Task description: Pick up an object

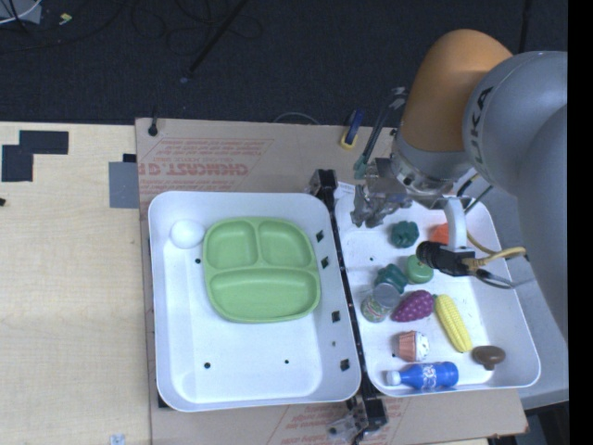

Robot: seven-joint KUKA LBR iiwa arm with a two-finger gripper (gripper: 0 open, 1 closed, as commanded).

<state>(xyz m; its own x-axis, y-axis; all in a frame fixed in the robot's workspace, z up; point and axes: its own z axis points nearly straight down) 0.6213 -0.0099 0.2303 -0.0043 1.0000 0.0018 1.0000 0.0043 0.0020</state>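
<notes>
a light wooden bench (65,286) with brown cardboard (232,160) on it; behind is dark carpet floor (232,44) with cables (218,26).

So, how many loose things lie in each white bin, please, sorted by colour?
Left bin:
Green: 1, plastic divided plate
White: 1, small ball

Right bin:
Green: 3
Yellow: 1, toy corn cob
Purple: 1, toy grape bunch
Blue: 1, small bottle
Brown: 1, small round piece
Other colours: 4

Total: 13
</notes>
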